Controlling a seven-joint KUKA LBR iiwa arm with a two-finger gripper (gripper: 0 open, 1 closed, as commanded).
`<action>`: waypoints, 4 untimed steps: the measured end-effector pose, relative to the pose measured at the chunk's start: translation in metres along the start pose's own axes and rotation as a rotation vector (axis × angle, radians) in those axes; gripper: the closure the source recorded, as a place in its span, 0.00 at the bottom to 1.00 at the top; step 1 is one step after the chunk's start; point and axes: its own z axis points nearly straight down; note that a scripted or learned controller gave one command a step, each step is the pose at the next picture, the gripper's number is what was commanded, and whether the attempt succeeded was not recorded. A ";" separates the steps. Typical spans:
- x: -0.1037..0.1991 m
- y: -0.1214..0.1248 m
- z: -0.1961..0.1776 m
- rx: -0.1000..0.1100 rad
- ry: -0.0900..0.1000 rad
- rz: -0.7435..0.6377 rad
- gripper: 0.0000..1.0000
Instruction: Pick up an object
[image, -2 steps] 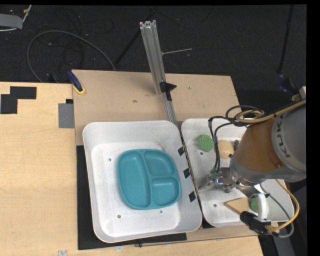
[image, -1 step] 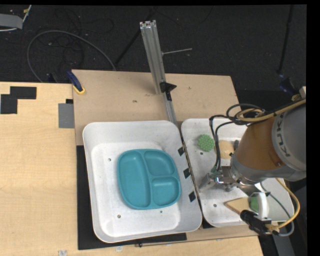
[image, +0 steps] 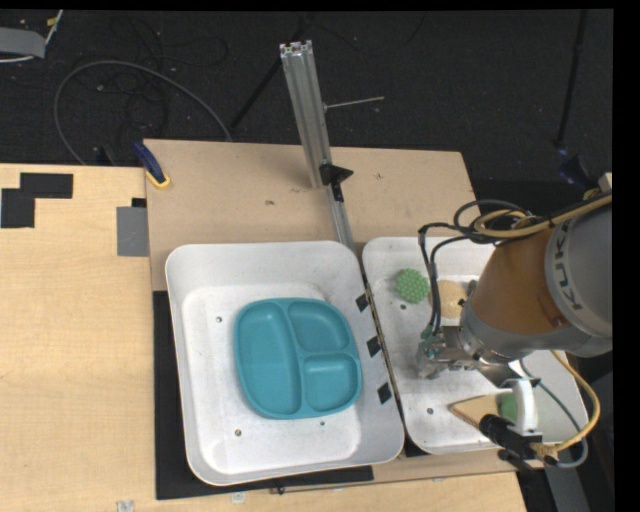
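A green knobbly ball lies near the back left of the right bin. Just right of it a tan block pokes out from under the arm. A tan wedge with a green piece rests at the bin's front right. My gripper is down inside the right bin, left of centre, a little in front of the ball and touching none of these objects. The orange wrist band and grey arm cover the bin's middle and right side.
The left bin holds a teal divided plate. A metal post rises behind the bins. Black clips sit along the wall between the bins. Cables loop around the arm at the right.
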 end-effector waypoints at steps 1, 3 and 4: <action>0.005 -0.001 -0.043 0.009 -0.012 -0.005 1.00; 0.008 0.003 -0.130 0.009 -0.012 -0.005 1.00; 0.054 0.021 -0.131 0.011 -0.011 -0.008 1.00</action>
